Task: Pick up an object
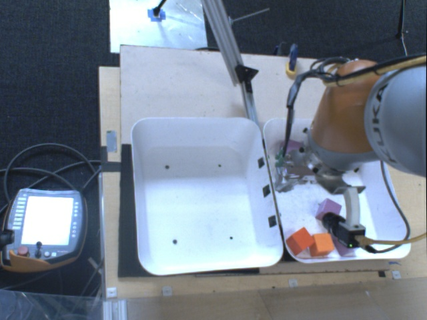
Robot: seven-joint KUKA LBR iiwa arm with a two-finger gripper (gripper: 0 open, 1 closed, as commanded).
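Observation:
My gripper [287,176] is low inside the right bin [395,205], close to its left wall, under the orange-banded wrist. In front of it lie two orange blocks [301,240] [323,245] side by side at the bin's near edge. A purple block [328,209] rests just right of the gripper, apart from it. Another purple piece [292,147] peeks out behind the wrist, mostly hidden by the arm. A further purple piece [346,248] shows beside a black part of the tool. Nothing is seen held.
The left bin [150,145] stands beside the right one, sharing a raised divider wall [269,191]. A slanted metal pole [227,42] crosses the back of the bench. A teach pendant [43,227] lies at far left. Cables hang around the arm.

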